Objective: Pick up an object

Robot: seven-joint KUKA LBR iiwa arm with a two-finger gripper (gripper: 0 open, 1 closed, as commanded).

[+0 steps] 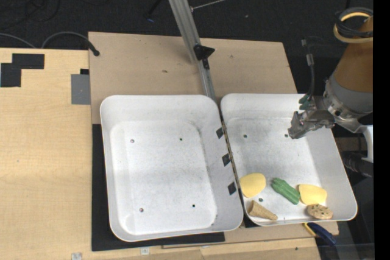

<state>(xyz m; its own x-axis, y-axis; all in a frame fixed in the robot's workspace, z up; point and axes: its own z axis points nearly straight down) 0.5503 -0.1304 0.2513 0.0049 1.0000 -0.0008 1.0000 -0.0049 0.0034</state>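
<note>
Toy food pieces (285, 190) lie along the right bin's (268, 112) near edge, well below the end effector (297, 129), whose grip state I cannot tell.

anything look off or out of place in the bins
Nothing looks spilled or damaged. The only quirk: all five items, two yellow pieces, a green piece, a cone and a cookie, crowd the near edge of the right bin, while the gripper sits above its far right side.
</note>
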